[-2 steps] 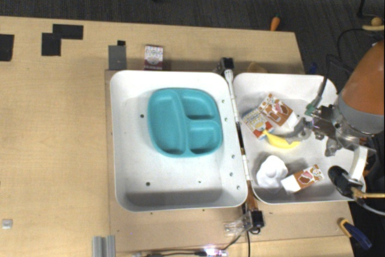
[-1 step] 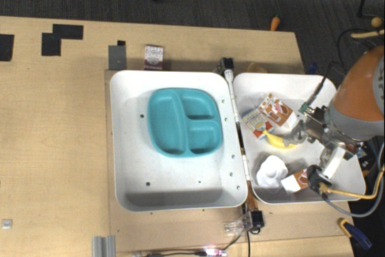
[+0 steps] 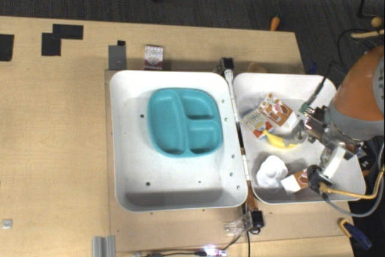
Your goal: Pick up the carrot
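My gripper (image 3: 307,123) hangs over the middle of the right bin (image 3: 313,82), at the end of the grey arm with its orange band (image 3: 364,84). It sits just right of a yellow banana (image 3: 278,140) and a printed snack packet (image 3: 269,114). A small orange-red bit (image 3: 259,131) shows at the packet's lower left edge; I cannot tell whether it is the carrot. Nothing is visibly held.
A white crumpled object (image 3: 271,170) and a brown-and-white item (image 3: 295,182) lie near the right bin's front wall. The left bin (image 3: 129,147) holds a teal divided plate (image 3: 183,121). A cable (image 3: 346,194) loops off the wrist at the front right.
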`<move>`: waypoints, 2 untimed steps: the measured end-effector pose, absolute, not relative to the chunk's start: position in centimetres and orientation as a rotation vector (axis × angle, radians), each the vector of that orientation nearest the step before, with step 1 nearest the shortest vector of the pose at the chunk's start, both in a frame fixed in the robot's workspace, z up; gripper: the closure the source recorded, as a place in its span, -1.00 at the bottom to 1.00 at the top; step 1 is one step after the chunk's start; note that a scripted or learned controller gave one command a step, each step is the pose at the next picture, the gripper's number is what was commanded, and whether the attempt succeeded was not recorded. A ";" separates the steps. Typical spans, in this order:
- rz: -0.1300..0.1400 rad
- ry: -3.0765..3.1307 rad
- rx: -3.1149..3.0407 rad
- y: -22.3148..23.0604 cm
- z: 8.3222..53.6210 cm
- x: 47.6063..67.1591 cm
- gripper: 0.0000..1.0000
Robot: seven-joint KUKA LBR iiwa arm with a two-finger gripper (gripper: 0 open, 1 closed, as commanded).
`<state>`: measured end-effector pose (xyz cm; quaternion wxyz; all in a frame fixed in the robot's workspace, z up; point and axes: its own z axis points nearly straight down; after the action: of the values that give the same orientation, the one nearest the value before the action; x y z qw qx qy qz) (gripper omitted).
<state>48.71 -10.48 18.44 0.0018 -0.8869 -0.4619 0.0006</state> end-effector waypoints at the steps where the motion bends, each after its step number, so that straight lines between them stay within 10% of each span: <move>1: 0.004 -0.963 -2.988 -11.6 13.5 51.7 -1.00; 2: -0.046 -0.896 -3.047 -10.7 11.2 49.6 -1.00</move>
<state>49.65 -10.70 11.23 -0.0172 -0.9591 -0.2820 -0.0146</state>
